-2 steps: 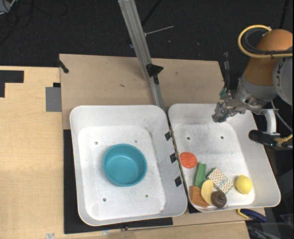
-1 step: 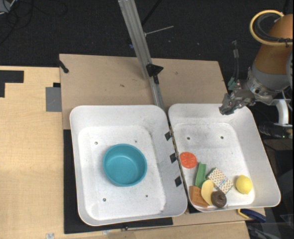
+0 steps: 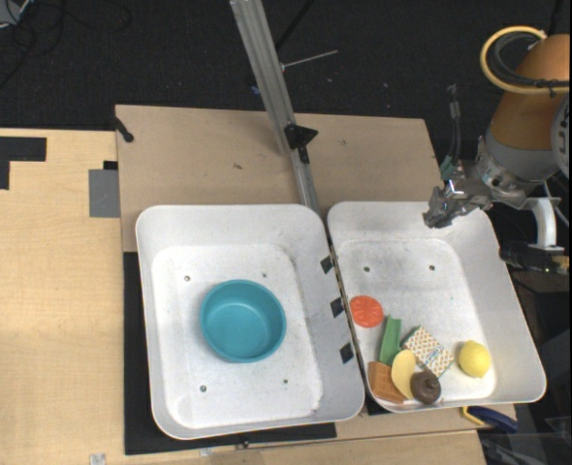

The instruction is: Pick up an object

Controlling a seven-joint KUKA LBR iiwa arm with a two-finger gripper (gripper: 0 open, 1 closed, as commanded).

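Note:
My gripper (image 3: 441,211) hangs over the back right corner of the right bin (image 3: 412,260), well above the objects. Its grey arm with the orange band comes in from the upper right. Along the right bin's front lie a round red piece (image 3: 366,311), a green stick (image 3: 391,338), a patterned block (image 3: 429,349), a yellow lemon (image 3: 474,358), a yellow slice (image 3: 403,367), a brown chocolate donut (image 3: 426,387) and an orange-brown piece (image 3: 384,384). A teal bowl (image 3: 243,320) sits in the left bin (image 3: 170,250). Nothing shows between the gripper's tips.
A metal rail (image 3: 271,76) slants from the top of the view down to the divide between the bins. Black clips (image 3: 331,289) line that shared rim. A tan board lies under the bins, and dark floor with cables lies behind.

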